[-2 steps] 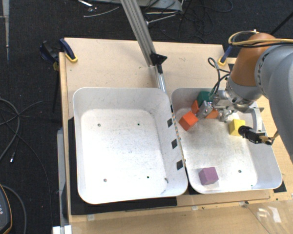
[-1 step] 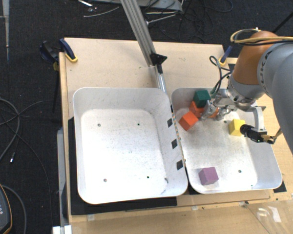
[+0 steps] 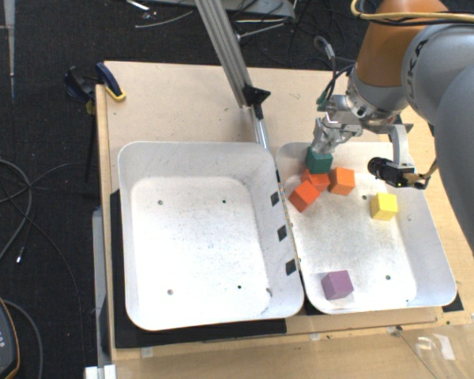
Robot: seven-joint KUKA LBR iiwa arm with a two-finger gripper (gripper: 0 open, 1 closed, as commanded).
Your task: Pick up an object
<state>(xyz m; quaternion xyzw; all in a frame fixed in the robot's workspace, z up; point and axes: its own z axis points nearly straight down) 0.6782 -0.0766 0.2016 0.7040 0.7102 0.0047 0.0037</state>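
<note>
Gripper sits on the teal cube, fingers pinching its top; orange cubes crowd just below.

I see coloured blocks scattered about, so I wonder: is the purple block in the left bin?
No, the purple block lies near the front of the right bin, apart from the other blocks.

A tan bench bears two shallow white bins side by side, the left bin and the right bin touching along their inner rims, with a blue-and-yellow clamp at its far-left corner.
</note>
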